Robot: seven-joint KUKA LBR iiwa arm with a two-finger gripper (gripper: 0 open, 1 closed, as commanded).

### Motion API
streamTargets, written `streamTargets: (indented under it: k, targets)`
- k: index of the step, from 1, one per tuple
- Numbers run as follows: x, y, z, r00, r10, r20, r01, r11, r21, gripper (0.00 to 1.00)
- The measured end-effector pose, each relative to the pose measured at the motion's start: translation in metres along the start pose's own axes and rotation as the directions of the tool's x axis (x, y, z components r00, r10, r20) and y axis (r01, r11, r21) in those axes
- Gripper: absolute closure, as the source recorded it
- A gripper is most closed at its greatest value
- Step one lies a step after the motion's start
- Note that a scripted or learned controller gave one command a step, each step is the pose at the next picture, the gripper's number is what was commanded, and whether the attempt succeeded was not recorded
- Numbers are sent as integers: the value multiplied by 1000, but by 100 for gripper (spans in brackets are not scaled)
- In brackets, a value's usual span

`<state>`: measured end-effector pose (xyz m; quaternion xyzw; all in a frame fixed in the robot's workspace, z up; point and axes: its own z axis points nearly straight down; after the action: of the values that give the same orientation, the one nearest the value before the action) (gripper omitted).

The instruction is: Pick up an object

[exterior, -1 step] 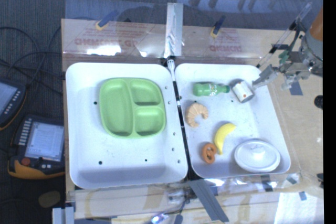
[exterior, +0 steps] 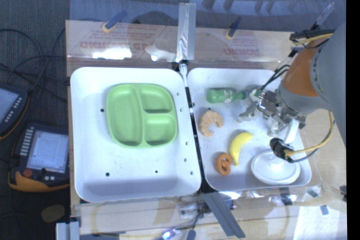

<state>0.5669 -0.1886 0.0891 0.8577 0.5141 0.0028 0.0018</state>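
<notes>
Closest to me, a white bowl (exterior: pixel 275 168) sits in the right bin's (exterior: pixel 197 137) front corner, with a small orange pretzel (exterior: pixel 224 163), a banana (exterior: pixel 241 146), a croissant (exterior: pixel 211 121) and a green bottle (exterior: pixel 224 95) spread apart, so each one is easy to reach. Over that bin the pincer (exterior: pixel 264 107) hangs near the bottle; if it is spread or pressed together, I cannot tell. A green divided plate (exterior: pixel 141 114) lies alone in the left bin (exterior: pixel 84 137).

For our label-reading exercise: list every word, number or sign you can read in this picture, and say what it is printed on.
None can be read.
Red printing on the clear panels behind the bins: too blurred.
Handheld screen left of the bench: too small.
Green bottle: no legible label.
</notes>
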Motion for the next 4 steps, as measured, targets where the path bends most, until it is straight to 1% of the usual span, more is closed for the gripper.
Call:
streamTargets:
  k: [1, 2, 3, 4]
  targets:
    - [30, -99, -2, 982, 190, -6, -190, 982, -9, 0]
    - [41, -58, 0, 996, -90, 2, 90, 996, -1, 0]
    - [44, -58, -9, 996, -92, -3, 92, 996, 0, 100]
    - [121, 20, -94, 997, 74, 9, -74, 997, 6, 100]
